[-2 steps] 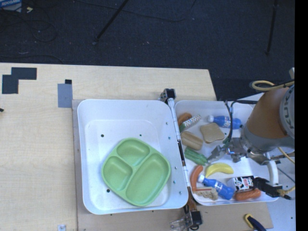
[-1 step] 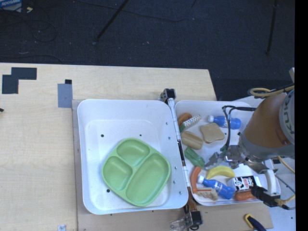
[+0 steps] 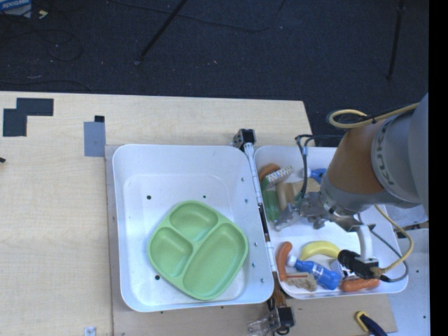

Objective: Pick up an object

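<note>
My pincer (image 3: 297,212) reaches down into the right bin (image 3: 399,257); I cannot tell its state. A yellow banana (image 3: 318,249) lies just below it in that bin, with a blue bottle (image 3: 315,270) beside the banana. The left bin (image 3: 122,208) on the desk (image 3: 49,222) holds a green divided plate (image 3: 198,249).

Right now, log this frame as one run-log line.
arm: over right bin | pincer: low among clutter, grip unclear | banana: in bin | green plate: left bin

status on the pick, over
End effector down in right bin, grip unclear. Banana, blue bottle lying loose. Green divided plate in left bin.
</note>
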{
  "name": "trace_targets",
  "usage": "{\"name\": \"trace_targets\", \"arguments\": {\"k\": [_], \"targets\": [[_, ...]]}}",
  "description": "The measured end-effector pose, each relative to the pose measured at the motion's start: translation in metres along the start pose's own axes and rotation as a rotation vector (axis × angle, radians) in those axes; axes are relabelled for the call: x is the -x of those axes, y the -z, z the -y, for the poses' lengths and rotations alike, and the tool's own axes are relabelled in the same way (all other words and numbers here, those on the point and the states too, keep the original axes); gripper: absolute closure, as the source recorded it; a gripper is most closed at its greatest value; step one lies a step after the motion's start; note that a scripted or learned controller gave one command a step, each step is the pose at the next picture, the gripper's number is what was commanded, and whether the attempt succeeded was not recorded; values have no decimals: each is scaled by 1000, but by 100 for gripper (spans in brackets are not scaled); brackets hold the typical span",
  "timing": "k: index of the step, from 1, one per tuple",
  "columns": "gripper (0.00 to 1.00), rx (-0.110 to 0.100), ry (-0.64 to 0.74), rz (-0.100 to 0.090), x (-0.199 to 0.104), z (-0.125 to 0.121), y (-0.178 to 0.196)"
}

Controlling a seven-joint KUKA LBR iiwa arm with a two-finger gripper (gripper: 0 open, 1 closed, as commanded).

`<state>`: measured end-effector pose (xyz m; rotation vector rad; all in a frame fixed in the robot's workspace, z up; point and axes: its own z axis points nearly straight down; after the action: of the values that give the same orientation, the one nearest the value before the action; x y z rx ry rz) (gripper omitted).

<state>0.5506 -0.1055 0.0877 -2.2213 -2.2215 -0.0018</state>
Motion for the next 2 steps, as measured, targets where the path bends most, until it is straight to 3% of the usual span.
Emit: {"name": "trace_targets", "arguments": {"k": [1,2], "targets": [[0,-2,1,0,-8,-78,-1],[100,-10,6,-2,-9,-77,6]]}}
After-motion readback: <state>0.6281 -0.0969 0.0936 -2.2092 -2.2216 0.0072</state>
